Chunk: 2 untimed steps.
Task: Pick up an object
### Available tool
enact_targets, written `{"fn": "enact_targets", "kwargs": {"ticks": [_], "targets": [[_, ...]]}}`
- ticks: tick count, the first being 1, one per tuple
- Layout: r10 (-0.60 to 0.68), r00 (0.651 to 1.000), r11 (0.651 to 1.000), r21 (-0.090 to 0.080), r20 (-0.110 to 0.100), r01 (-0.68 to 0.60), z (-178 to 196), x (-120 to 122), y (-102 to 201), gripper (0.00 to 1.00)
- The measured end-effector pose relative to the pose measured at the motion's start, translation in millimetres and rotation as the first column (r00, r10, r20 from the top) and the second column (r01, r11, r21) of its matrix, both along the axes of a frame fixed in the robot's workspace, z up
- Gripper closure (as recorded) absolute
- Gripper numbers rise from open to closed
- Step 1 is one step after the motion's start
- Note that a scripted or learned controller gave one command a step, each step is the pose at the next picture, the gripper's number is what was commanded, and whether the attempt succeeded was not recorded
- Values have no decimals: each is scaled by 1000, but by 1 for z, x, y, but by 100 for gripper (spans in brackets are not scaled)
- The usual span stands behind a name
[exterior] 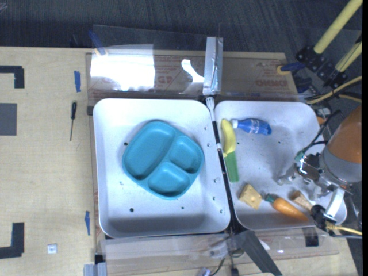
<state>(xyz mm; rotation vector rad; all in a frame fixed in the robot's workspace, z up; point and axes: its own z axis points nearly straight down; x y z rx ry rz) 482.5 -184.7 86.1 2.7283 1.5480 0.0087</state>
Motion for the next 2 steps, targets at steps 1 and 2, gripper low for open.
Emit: {"fn": "enact_targets", "kwargs": {"ticks": [1,2], "targets": [[39,999,999,21,-8,-39,0,45,-6,0],[263,965,965,-4,0,-263,1,23,26,0]]}}
